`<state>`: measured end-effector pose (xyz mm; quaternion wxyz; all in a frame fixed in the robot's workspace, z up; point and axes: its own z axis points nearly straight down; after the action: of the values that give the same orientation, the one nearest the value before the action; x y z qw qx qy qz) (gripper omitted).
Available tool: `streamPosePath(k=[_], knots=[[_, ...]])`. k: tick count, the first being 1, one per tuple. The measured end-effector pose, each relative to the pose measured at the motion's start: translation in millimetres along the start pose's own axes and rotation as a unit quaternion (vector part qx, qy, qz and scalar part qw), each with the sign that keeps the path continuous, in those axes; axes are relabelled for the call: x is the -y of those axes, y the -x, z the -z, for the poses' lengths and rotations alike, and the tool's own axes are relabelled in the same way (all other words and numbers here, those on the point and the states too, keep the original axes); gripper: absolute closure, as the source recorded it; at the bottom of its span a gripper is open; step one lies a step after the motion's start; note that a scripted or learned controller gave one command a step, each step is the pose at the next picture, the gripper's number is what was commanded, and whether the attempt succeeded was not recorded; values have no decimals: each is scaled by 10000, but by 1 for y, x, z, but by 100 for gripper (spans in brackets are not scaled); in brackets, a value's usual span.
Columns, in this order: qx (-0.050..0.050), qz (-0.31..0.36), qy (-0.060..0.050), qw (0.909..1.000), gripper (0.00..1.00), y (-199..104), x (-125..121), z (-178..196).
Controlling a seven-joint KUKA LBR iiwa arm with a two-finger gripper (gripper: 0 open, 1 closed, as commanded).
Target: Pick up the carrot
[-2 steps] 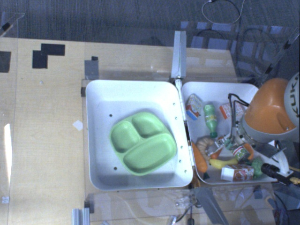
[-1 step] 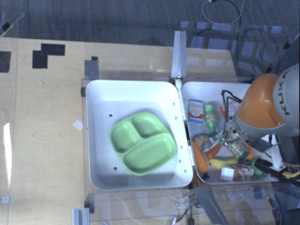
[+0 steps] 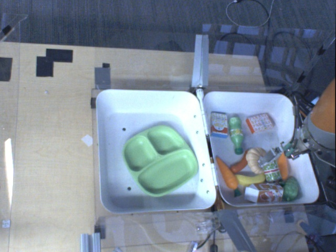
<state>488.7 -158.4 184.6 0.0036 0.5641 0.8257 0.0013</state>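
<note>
Carrot [image 3: 227, 174] lying at right bin's [image 3: 257, 97] left wall, beside banana [image 3: 250, 179]; well apart from gripper [image 3: 284, 151] at opposite side, over another orange piece [image 3: 283, 165]. Fingers' state impossible to tell.

I see two white bins: the left bin [image 3: 107, 156] carries a pale green divided plate [image 3: 160, 159]. In the right bin [image 3: 283, 103], taking the yellow banana [image 3: 251, 179] as landmark, an orange carrot [image 3: 227, 173] lies just left of it, a green bottle [image 3: 236, 134] above, a dark green vegetable [image 3: 290, 188] to its right, possibly broccoli, and a red-and-white carton [image 3: 266, 193] below. The bench [image 3: 47, 156] is light wood with black patches.
</note>
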Motion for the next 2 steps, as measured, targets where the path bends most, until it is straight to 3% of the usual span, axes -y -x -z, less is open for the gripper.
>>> streamPosePath(k=[1, 2], knots=[[17, 3, 30, 10000, 100, 1, -2, 11], [10, -197, 14, 9998, 100, 23, 8, -88]])
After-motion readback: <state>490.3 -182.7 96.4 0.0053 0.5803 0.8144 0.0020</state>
